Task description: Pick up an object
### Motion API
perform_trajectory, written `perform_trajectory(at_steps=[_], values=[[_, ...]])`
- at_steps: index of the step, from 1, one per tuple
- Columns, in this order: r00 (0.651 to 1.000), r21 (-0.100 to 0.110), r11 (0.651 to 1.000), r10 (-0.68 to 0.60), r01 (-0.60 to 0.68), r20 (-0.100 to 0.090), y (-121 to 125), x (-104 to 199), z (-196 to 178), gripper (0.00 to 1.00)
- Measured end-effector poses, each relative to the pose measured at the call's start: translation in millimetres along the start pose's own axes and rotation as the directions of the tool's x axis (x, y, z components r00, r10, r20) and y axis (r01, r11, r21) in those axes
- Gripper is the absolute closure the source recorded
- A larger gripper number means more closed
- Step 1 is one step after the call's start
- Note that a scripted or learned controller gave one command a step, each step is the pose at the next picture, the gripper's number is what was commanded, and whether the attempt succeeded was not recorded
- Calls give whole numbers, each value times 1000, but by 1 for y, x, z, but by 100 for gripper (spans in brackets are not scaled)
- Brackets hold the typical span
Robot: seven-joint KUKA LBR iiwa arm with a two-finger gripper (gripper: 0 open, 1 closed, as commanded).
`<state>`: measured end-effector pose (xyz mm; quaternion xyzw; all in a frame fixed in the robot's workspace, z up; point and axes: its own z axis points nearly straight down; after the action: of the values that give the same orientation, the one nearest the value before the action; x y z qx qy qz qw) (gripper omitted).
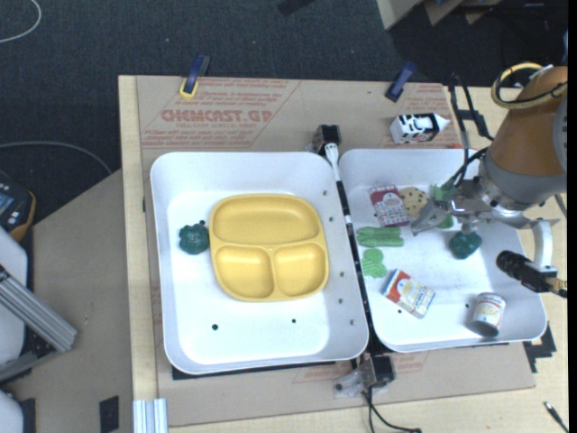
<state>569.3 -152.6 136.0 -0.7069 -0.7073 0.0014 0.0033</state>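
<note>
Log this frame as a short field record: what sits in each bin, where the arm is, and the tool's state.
left bin: yellow three-compartment plastic tray; dark green toy beside it
right bin: red-and-white packet, two light green pieces, red-white-blue packet, small tin can, teal toy
arm: over right bin
tool: state unclear

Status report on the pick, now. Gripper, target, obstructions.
Gripper low over right bin, nothing seen held. Teal object just beside it, red-white packet on the other side. Yellow tray sits in left bin, out of the way.
</note>
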Motion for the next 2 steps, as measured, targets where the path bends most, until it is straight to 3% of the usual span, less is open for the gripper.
perform_trajectory(at_steps=[1, 2], values=[[1000, 1, 1000, 1, -1, 0, -1, 1, 54, 0], [1000, -7, 1000, 2, -2, 3, 1, 0, 39, 100]])
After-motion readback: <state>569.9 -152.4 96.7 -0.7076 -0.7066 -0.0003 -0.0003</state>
